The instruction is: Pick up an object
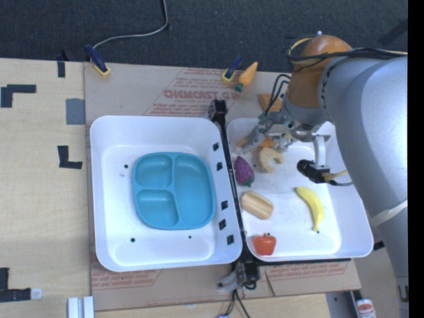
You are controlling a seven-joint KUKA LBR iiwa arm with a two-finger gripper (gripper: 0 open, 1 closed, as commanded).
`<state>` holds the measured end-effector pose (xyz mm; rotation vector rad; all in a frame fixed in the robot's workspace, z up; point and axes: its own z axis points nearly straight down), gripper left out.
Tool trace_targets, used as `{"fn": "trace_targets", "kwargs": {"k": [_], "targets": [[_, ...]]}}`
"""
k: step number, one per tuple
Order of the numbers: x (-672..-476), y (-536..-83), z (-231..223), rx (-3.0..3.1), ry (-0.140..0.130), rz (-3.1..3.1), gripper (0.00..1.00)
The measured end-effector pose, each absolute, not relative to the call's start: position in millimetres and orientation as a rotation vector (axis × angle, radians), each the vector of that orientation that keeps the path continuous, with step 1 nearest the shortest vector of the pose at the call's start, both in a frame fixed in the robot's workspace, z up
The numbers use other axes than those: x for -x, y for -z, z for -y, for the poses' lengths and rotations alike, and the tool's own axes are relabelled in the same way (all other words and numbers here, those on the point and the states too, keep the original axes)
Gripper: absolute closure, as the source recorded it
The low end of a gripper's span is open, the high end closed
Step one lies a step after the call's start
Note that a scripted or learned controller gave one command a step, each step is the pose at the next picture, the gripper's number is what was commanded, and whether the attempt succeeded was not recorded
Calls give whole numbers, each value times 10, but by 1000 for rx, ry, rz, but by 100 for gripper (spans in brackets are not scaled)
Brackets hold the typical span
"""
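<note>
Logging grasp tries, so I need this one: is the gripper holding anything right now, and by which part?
It cannot be told. The gripper is low in the right bin, right by a beige object, but no object shows between its fingers.

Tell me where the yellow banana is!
The yellow toy banana lies in the right-hand white bin, toward its right side, with the tan bread roll to its left.

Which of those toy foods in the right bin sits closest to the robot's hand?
The pale tan piece, right under the hand. The purple one, bread roll, banana and tomato lie farther off.
</note>
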<state>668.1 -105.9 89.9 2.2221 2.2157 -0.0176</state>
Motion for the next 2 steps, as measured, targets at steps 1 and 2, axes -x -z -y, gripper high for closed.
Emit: {"fn": "trace_targets", "kwargs": {"k": [1, 2], "targets": [[-6681, -898, 1059, -2222, 17, -2217, 0], [-6680, -898, 1027, -2222, 18, -2215, 0]]}}
